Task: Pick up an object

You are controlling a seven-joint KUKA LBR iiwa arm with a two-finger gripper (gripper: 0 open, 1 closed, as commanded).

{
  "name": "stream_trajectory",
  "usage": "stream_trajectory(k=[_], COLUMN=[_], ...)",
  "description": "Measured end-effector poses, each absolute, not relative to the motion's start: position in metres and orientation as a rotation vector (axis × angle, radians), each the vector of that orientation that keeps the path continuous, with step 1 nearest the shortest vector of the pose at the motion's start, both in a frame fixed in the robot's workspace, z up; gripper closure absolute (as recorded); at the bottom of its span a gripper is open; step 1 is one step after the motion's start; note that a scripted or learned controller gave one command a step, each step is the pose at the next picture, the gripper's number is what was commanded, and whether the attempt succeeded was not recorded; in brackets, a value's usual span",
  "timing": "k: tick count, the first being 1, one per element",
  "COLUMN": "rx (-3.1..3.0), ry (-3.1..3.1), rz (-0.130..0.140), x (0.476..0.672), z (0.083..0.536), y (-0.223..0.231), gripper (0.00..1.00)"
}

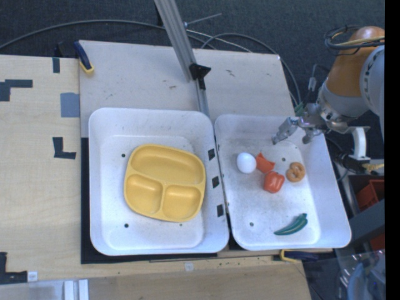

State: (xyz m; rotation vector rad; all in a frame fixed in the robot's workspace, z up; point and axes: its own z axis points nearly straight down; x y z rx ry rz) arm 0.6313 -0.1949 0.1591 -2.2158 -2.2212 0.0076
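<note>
The claw [294, 130] hovers open and empty over the right bin's [331, 224] upper corner, in approach. The white egg [246, 162] lies nearest, beside red peppers [273, 181]; next it must descend onto one.

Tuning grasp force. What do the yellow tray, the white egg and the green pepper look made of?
Yellow tray: looks like molded plastic with a matte to satin finish; uniform colour, rounded compartment ridges.
White egg: smooth, probably hard plastic; a soft highlight on an even white surface.
Green pepper: likely toy plastic or rubber; flat solid green with a dark edge, too small to tell which.
</note>
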Motion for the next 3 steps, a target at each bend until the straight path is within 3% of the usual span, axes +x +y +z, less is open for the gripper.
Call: stream_trajectory(k=[1, 2, 3], rx=[-2.216, -2.217, -2.222], ry=[-2.222, -2.225, -2.224], rz=[0.006, 0.004, -0.002], x=[0.627, 0.628, 0.623], z=[0.113, 0.126, 0.170], y=[-0.188, -0.188, -0.192], gripper=[0.00, 1.00, 1.00])
